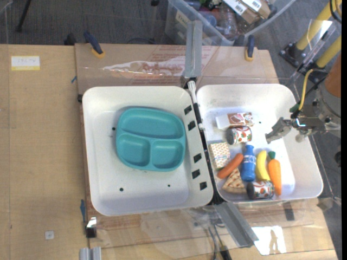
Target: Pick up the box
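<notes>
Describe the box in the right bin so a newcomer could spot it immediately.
Start at the right bin, the one without the teal tray. Its toys crowd the left half; the box lies at the far end of that pile, just above a small can. It is the flat white rectangle with red print, unlike the rounded food around it.
</notes>
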Tool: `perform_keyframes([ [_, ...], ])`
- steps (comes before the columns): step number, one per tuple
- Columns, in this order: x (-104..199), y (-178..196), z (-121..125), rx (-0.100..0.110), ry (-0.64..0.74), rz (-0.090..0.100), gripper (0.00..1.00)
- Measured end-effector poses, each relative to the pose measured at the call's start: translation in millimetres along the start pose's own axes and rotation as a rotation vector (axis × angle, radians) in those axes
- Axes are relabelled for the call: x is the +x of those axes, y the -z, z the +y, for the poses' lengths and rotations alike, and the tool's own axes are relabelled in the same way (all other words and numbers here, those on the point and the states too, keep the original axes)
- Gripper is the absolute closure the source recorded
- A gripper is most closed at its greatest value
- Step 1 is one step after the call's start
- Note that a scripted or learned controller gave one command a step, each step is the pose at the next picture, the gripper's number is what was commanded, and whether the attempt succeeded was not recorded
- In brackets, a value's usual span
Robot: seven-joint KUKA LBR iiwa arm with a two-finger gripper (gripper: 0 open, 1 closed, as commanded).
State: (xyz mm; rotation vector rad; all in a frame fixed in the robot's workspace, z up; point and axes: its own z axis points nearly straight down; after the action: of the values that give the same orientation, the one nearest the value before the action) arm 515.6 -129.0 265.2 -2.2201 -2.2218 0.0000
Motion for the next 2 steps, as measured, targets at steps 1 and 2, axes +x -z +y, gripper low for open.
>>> perform_keyframes([
  [1, 57.0, -81.0, -30.7, 0.001, 0.026, 0.000, 0.00],
  [2, 29.1, -164.8, -31.0, -0.017, 0.066, -0.002, 0.00],
])
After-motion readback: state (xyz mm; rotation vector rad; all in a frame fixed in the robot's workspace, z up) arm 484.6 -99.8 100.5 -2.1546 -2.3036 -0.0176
